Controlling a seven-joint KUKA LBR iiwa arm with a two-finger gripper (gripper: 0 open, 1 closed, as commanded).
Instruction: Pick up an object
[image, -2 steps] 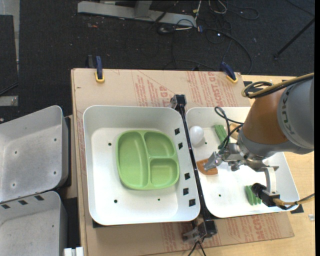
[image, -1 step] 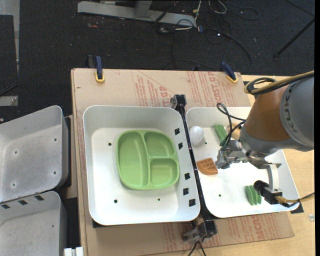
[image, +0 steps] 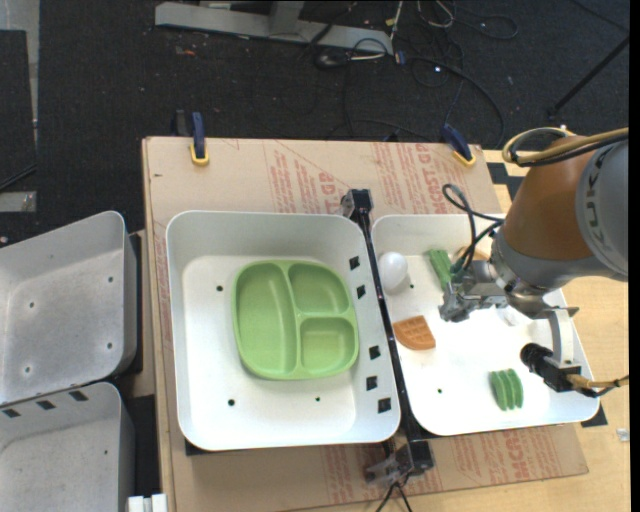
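From the camera view above, the counter (image: 300, 165) carries two shallow white bins side by side, clamped at the back edge, likely to keep them from sliding. The left white bin (image: 200, 400) holds a green divided plastic tray (image: 297, 320) lying flat near its middle. The right white bin (image: 450, 410) holds the loose candidates for picking: a small white rounded object (image: 392, 268) by the divider, an orange wedge-shaped piece (image: 415, 333) just below it, a long green strip (image: 440, 268) near the arm, and a ridged green block (image: 506, 389) well apart toward the front. The gripper (image: 457, 303) sits low over the right bin between strip and wedge, probably lining up a grasp; whether it is open or closed I cannot tell, and nothing is visibly held.
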